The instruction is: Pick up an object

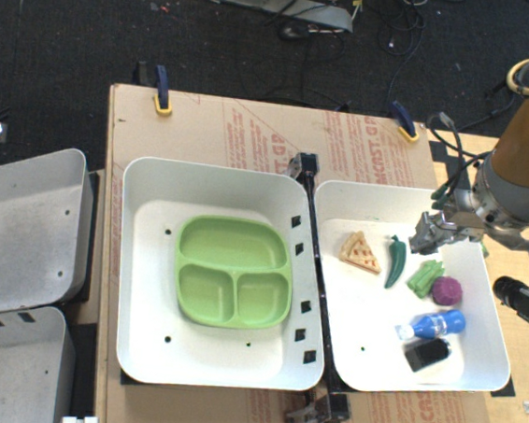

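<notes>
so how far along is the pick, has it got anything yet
Nothing looks picked yet. The end effector hangs over the right bin, just above the green pepper, with no item seen in it. The pizza slice, purple ball, blue bottle and black block all lie on the bin floor. Descent, grasp and lift remain.

Left bin (139, 240): 1 divided tray (235, 271).
Right bin (362, 357): pizza slice (361, 252) left, bottle (436, 325) right, 3 others between.
</notes>
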You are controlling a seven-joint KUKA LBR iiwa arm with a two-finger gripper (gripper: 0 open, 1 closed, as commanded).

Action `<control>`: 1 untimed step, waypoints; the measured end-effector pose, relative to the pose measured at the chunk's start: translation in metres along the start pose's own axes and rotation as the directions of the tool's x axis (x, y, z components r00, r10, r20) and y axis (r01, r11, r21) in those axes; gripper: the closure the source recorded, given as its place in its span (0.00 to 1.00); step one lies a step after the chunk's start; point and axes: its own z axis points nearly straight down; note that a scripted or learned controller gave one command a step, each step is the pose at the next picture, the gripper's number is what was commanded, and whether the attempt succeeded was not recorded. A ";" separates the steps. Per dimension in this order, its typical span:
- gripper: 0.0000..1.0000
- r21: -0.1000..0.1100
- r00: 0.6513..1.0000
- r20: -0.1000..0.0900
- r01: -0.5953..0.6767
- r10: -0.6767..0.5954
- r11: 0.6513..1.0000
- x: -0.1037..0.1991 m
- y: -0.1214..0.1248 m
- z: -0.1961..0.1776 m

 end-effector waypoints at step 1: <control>1.00 0.000 1.000 0.000 0.000 0.000 1.000 0.045 0.006 0.011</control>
